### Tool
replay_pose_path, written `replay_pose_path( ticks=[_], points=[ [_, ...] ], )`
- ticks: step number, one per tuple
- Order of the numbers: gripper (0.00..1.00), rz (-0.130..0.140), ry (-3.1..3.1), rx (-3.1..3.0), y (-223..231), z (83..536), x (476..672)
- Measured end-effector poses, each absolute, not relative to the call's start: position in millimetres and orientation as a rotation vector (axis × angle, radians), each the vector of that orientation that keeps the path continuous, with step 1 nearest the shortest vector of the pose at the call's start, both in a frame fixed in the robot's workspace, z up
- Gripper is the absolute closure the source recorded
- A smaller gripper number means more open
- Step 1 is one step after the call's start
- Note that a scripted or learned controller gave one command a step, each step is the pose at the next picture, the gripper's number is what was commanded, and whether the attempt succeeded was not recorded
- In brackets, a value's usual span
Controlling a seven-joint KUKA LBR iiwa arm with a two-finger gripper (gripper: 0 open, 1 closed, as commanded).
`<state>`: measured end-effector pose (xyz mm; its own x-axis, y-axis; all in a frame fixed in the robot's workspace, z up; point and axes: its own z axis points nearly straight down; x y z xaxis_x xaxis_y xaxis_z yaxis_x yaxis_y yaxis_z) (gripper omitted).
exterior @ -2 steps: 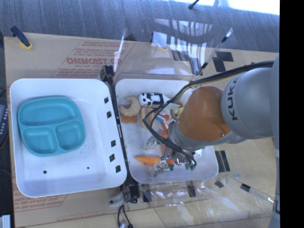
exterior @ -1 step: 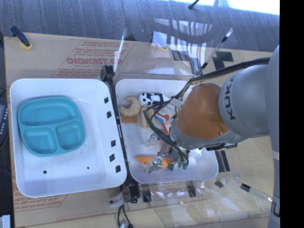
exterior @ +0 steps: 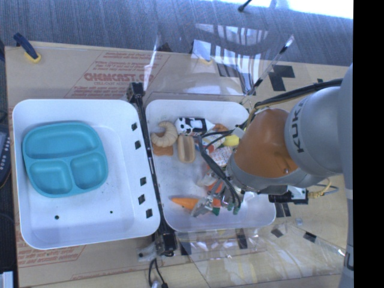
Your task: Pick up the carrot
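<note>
Arm reaches low into right bin (exterior: 258,218). Gripper (exterior: 211,207) sits just beside carrot (exterior: 183,203), aligned for pickup. Gripper state: cannot tell. Carrot lies flat on bin floor.

You see two bins of smooth white plastic: the left bin (exterior: 36,221) looks matt with a few dark specks, and the right bin (exterior: 180,179) reads slightly scuffed. The teal divided plate (exterior: 63,158) looks like smooth, satin plastic. Your carrot (exterior: 183,202) is matt orange. The arm's orange band (exterior: 264,146) shines glossy, and its grey shell (exterior: 321,131) is smooth with a soft sheen. The brown bench (exterior: 90,77) looks like matt, printed cardboard.
</note>
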<state>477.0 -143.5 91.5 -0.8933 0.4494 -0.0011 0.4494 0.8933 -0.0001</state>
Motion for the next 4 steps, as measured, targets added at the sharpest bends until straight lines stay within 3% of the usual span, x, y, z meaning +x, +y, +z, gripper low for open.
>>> replay_pose_path(
  ticks=[1,2,3,4],
  points=[
    [0.00,0.004,3.067,0.693,-90.3,105.2,477.3],
    [1.00,0.002,3.068,0.683,-91.0,115.0,478.5],
    [1.00,0.000,2.853,1.311,-103.8,149.4,477.5],
    [0.00,0.000,2.854,1.311,-103.4,149.2,477.4]
  ],
)
